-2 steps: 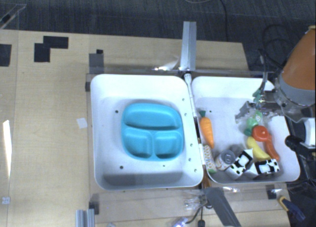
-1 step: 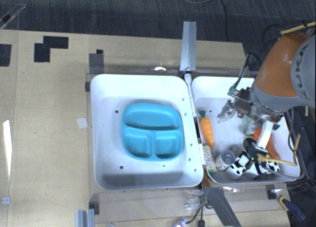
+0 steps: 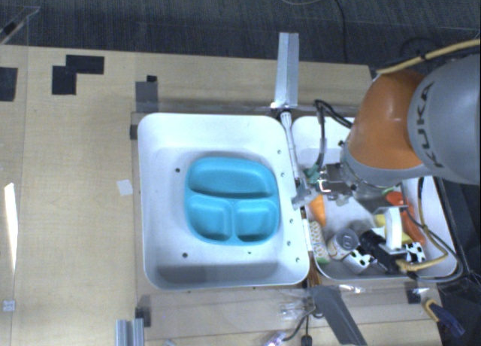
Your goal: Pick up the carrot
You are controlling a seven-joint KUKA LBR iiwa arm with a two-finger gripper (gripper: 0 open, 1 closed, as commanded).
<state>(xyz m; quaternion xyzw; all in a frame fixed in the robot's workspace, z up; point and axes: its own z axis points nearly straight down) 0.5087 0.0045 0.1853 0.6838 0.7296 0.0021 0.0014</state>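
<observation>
The carrot (image 3: 317,210) shows as a small orange piece at the left side of the right bin (image 3: 443,265), close to the wall between the two bins. My gripper (image 3: 323,186) hangs directly over it, under the arm's orange band and grey wrist. The carrot's upper end is hidden beneath the gripper, and I cannot make out whether the two are touching.
The left bin (image 3: 161,186) holds a blue divided tray (image 3: 229,198). In the right bin lie a round grey can (image 3: 346,242), a black and white item (image 3: 372,253), a white and yellow item (image 3: 393,228) and a thin orange stick (image 3: 411,222). The arm covers the back of that bin.
</observation>
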